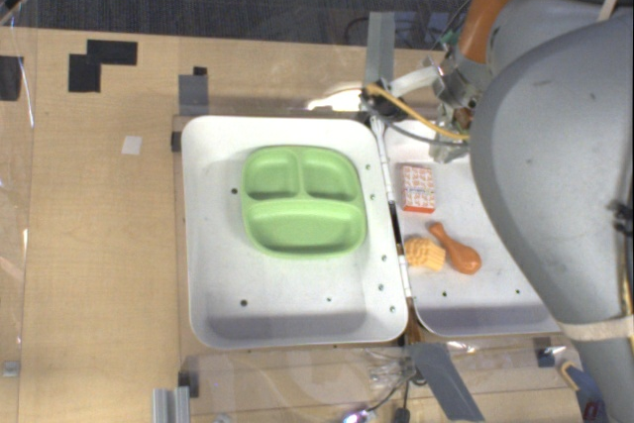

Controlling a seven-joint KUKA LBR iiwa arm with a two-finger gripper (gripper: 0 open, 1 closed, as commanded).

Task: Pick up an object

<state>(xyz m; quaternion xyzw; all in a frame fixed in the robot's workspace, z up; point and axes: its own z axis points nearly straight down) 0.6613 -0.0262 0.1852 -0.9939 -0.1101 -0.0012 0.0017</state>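
Note:
In the right bin (466, 307) lie a small red-and-white packet (417, 187), a yellow corn piece (425, 254) and an orange drumstick-shaped toy (456, 249). The packet lies toward the bin's far left; the corn and the drumstick touch each other nearer the front. The grey arm fills the right side of the view and covers most of that bin. Its wrist end with cables (448, 104) hangs over the bin's far edge, just beyond the packet.
The left bin (213, 292) holds a green divided plate (301, 200) at its middle. A ridge (392, 233) separates the two bins. Metal brackets (380, 43) stand at the far edge, and wooden bench top stretches to the left.

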